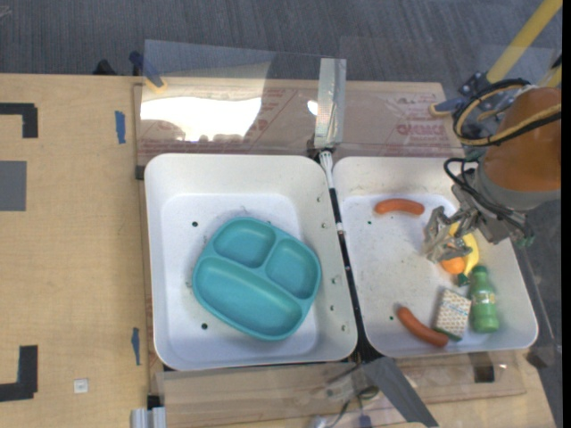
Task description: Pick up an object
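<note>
Camera view looks down at a slant on a tan worktop (62, 266) with black marks and bits of blue tape along its left part. Next comes the left white bin (169, 185), and in it lies a teal divided plate (257, 276) with three compartments, turned at an angle and sitting toward the bin's near side. A clear sheet (205, 96) stands behind this bin, catching a bright glare, and a metal post (330, 101) rises at the seam between the two bins.

The right white bin (375, 319) holds the loose things. An orange sausage (399, 207) lies near its far wall, apart from the rest. A second, redder sausage (421, 326) lies near the front wall, just beside a small speckled packet (453, 312), which touches a green bottle (483, 300) lying at the bin's right side. Above the bottle sit an orange-and-yellow piece (459, 259), its shape hard to make out.

The gripper (443, 237) hangs low over that piece, reaching in from the right beneath the arm's orange band (526, 141) and a loop of cables (486, 105). Whether the fingers are spread or pressed together cannot be told, nor whether they touch the piece.
</note>
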{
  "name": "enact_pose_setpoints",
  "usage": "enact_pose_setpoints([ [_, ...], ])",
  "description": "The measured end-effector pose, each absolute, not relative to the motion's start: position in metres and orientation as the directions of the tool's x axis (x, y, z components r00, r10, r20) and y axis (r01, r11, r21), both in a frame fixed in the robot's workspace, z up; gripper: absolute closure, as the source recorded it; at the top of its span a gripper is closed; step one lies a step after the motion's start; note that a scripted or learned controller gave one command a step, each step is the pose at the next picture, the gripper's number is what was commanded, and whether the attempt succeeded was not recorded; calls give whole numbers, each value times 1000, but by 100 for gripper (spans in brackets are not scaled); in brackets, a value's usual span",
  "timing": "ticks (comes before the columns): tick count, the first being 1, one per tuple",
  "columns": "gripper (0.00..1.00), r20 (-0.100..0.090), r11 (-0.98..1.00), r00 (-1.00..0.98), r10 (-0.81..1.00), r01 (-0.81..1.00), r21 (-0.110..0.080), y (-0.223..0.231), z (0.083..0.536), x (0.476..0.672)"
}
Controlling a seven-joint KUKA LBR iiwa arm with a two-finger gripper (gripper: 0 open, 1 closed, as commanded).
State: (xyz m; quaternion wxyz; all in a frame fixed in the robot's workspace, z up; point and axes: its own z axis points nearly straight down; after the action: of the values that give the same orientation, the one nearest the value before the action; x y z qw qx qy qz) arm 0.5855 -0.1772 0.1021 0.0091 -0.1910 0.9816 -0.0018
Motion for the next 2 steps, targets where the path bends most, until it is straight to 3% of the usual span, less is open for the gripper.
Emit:
enact_pose_setpoints([
  [1, 0, -15, 927, -927, -375, -375, -6, -177, 101, 585],
  [2, 100, -21, 927, -927, -375, -375, -8, -176, 112, 586],
])
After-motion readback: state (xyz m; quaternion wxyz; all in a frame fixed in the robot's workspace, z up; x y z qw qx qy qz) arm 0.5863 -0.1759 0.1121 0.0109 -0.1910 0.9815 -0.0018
